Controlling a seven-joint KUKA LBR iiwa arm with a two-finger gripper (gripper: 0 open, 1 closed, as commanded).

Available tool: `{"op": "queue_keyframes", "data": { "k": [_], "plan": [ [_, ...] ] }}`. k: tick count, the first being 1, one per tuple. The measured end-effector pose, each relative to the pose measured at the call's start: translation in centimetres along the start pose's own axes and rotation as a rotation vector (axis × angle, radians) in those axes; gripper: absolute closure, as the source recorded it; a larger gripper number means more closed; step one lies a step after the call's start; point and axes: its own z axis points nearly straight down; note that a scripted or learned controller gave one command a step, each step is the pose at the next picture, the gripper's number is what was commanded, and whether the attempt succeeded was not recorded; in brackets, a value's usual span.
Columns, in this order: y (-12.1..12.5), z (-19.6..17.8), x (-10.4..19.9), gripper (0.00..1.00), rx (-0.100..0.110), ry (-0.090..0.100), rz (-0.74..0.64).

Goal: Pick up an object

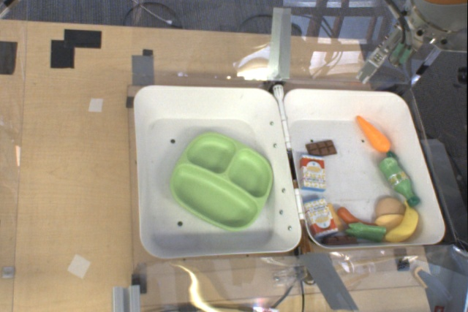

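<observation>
Orange carrot [373, 134]: far right of right bin [344, 102], above the green bottle [397, 177].
Jaws [387, 55]: hanging beyond the right bin's far edge, apart, nothing between them.
Banana [404, 226]: near right corner.
Left bin [205, 102]: carries a green divided plate [221, 180].

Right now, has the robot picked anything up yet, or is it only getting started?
Only getting started, it seems. Done: nothing visible; the carrot, bottle, banana and small cartons all lie in the right bin, and the green plate sits in the left bin. In hand: nothing; the gripper hangs above the right bin's far edge with nothing between its fingers. Left: lower onto one item, grasp and lift it.
</observation>
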Motion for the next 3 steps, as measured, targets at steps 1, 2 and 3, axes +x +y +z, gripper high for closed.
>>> {"op": "queue_keyframes", "data": {
  "k": [1, 2, 3],
  "plan": [
    [2.8, -3.8, 2.8, 1.0, 0.0, 0.0, 0.197],
    [6.0, -0.5, 8.9, 1.0, 0.003, 0.005, 0.392],
    [13.4, 3.8, 11.8, 1.0, 0.006, 0.007, 0.446]
  ]
}}
